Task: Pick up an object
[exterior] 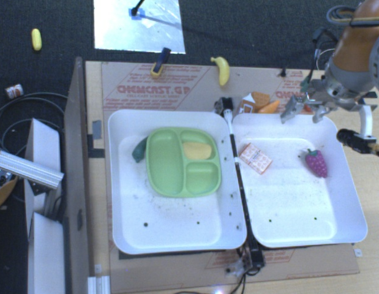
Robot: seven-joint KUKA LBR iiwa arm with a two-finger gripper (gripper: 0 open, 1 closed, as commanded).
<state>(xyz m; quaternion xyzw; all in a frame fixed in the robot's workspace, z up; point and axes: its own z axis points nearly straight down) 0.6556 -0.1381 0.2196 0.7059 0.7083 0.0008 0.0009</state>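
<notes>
Nearest me the right bin [336, 222] has a wide bare floor w/ a few dark specks, so there's room to come down clean — I'd pick a target in this bin, since the arm [354, 41] reaches in from 3 o'clock and hangs over the bin's far rim at about 1 o'clock. Two candidates lie apart from each other: the purple grape toy [316, 163] at roughly 2 o'clock from the bin's centre, and a small patterned card packet [256, 158] at about 10 o'clock, near the divider. My pick is the grapes, as they're closer to the gripper [307, 109] and bulkier than the flat packet. To do it well: drop straight over the bunch, straddle its narrow width, keep off the right wall. The gripper looks spread some way and has hold of nothing, as far as I can see. The grape toy looks knobbly, dark purple-pink w/ a green bit at its top end, lying tilted. It'll prob. roll a little if nudged. Farther left, the left bin [125, 225] holds a green divided tray [174, 170] w/ a yellow piece [198, 149] in one section. Beyond the bins — a banana [221, 70] on the cardboard.
</notes>
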